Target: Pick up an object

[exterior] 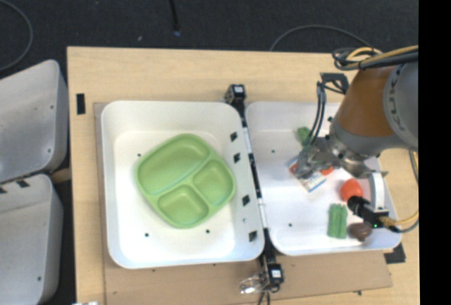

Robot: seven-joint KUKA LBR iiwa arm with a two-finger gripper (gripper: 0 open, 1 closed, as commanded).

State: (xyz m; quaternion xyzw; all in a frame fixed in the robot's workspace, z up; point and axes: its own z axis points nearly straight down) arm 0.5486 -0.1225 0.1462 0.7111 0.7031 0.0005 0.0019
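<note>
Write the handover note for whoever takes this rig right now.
Gripper: low in the right bin, over a small white and red object; grasp not confirmed.
Right bin also holds a green block, an orange object, a brown object and a small green piece.
Left bin: green divided plate.
Done: nothing visibly lifted.
Left: secure one object and raise it.

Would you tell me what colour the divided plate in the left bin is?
The divided plate is light green, seen clearly in the camera view.
</note>
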